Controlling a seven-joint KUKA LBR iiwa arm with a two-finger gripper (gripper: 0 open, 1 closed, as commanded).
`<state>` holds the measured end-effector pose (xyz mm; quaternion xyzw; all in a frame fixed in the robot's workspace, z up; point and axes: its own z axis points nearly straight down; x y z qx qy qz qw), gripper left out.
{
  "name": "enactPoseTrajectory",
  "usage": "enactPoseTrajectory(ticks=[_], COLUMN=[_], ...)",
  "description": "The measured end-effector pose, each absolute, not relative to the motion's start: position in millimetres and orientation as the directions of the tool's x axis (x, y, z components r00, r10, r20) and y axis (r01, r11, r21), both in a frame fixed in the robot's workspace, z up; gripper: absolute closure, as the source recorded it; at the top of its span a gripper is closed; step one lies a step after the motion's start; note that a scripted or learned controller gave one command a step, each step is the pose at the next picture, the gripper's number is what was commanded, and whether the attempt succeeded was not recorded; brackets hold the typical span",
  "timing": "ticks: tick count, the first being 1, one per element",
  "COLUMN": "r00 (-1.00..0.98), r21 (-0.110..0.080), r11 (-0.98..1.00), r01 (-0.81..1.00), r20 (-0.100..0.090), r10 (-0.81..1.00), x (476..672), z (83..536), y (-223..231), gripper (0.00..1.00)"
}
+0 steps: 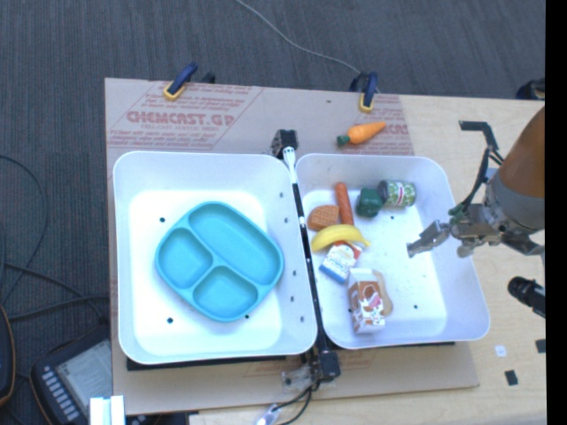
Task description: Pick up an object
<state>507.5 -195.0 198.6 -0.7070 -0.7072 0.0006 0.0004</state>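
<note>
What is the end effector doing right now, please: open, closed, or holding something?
End effector: open, holding nothing, above the right bin.

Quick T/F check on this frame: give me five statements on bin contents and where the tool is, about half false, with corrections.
1. The blue divided plate lies in the left bin. True.
2. The banana lies in the left bin. False: it lies in the right bin, near the wall between the bins.
3. The toy carrot lies outside both bins, on the board behind them. True.
4. The tool holds the green can. False: the can lies apart from it near the right bin's back wall.
5. The carton lies on the blue plate. False: it lies on the right bin's floor, near the front.
</note>
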Motion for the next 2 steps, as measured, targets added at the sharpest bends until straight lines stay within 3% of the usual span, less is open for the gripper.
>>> enactPoseTrajectory(ticks=[1,2], r00=[0.0,0.005], r21=[-0.004,0.017], r11=[0.0,-0.005], r01=[1.0,1.0], r20=[0.001,-0.011], r10=[1.0,1.0], x=[500.3,487.8], z=[107,90], y=[-172,-116], gripper=[0.0,0.0])
